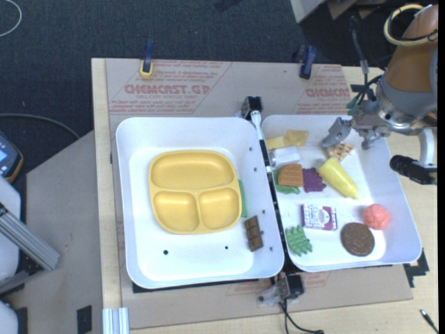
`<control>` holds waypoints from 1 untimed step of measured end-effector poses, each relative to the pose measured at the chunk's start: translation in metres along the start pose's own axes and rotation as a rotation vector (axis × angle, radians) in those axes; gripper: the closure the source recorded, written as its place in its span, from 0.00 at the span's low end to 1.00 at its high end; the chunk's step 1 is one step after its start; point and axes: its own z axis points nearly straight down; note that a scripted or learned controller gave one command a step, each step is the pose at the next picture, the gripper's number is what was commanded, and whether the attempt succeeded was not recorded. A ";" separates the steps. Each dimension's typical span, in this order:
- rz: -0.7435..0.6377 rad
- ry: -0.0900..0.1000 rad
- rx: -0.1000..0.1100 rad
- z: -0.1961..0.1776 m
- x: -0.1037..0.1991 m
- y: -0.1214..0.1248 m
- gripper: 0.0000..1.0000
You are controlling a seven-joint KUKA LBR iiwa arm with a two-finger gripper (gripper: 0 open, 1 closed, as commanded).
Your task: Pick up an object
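Yellow corn cob [339, 177] lies diagonally, tip toward lower right; fingers [338, 138] state unclear.

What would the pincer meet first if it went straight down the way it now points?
Most likely the small waffle-like piece just under the pincer in the right bin, though depth is hard to judge from this slant.

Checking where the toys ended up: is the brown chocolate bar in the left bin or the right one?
In the left bin. The chocolate bar lies on its floor near the right wall, beside the yellow tray.
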 end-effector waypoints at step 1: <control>-0.003 -0.003 -0.015 -0.009 0.000 0.003 0.00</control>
